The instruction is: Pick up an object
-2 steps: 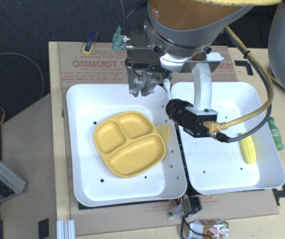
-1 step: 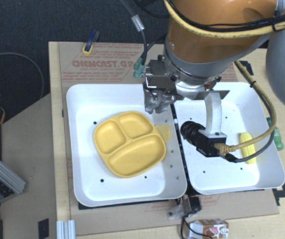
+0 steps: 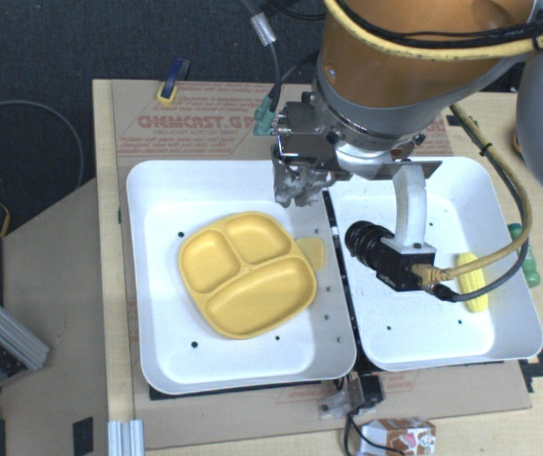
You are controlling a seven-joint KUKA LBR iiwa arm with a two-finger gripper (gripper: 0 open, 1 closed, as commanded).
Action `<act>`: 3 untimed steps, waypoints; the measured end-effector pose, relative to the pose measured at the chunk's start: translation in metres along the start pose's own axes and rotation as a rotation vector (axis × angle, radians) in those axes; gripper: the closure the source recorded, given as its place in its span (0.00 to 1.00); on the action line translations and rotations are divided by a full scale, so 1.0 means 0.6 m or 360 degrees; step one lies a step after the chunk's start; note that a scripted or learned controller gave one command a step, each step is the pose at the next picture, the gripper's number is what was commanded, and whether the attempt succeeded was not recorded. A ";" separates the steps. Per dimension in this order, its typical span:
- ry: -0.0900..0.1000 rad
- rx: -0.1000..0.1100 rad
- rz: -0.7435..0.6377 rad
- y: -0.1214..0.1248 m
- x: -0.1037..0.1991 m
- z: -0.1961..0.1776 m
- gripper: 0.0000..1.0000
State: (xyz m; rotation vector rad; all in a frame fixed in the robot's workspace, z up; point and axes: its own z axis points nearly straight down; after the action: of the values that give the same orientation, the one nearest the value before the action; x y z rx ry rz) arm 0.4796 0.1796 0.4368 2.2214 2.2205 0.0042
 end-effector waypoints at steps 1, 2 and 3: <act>-0.0010 0.0022 0.0010 -0.003 -0.094 0.167 1.00; 0.0000 0.0000 0.0004 0.000 -0.087 0.139 1.00; 0.0000 -0.0003 0.0004 0.001 -0.086 0.123 1.00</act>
State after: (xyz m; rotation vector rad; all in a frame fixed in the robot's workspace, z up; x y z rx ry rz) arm 0.4802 0.1282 0.3632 2.2232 2.2173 0.0061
